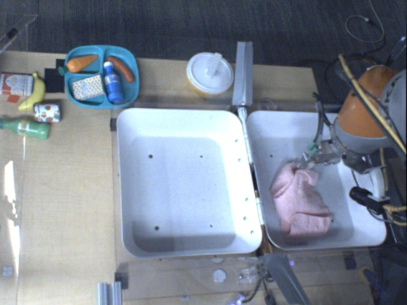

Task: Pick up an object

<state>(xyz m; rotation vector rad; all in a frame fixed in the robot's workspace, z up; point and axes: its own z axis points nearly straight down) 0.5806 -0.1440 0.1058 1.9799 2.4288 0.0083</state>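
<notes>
Reaching in from the right, I hang over the right bin (318, 122) with my gripper (316, 159) low at the upper edge of the pink cloth (299, 199). My fingertips sit right at the cloth's top corner, where a bit of the fabric looks drawn up toward them — whether my jaws are open or closed on it, I cannot tell from this slant.

The cloth lies crumpled in the middle of the right bin, its bulk resting on the bin floor, well apart from the walls except toward the left, where it comes near the divider side.

The left bin (184, 240) sits just beside mine, touching along the shared edge.

Beyond the bins, on the wooden bench (57, 202), a blue divided tray (130, 68) holds toy food — and a yellow cup with a white lid (210, 74) stands near the bins' far edge. A toy banana (33, 93), a small can (47, 112) and a green bottle (25, 128) lie at the far left.
</notes>
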